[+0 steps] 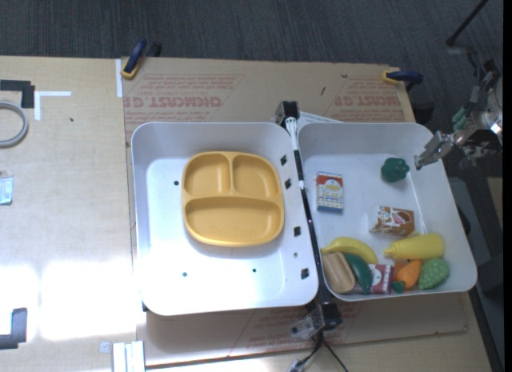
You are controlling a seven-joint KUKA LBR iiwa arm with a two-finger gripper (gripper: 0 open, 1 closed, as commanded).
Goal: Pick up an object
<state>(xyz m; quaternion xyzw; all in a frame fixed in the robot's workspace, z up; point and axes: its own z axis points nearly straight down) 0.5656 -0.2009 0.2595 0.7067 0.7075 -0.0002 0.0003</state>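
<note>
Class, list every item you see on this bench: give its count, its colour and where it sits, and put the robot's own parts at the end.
shallow white plastic bins: two, white, side by side on the cardboard sheet
yellow divided plastic plate: one, yellow, in the left bin
dark green round toy: one, green, upper right of the right bin
small red and white carton: one, middle of the right bin
brown and white packet: one, right bin, below the green toy
yellow toy banana: one, yellow, bottom of the right bin
pile of toy food: several, mixed colours, bottom right corner of the right bin
blue and yellow clamps: two, top edge of the cardboard
hand: one, grey, over the right bin's right rim
</note>
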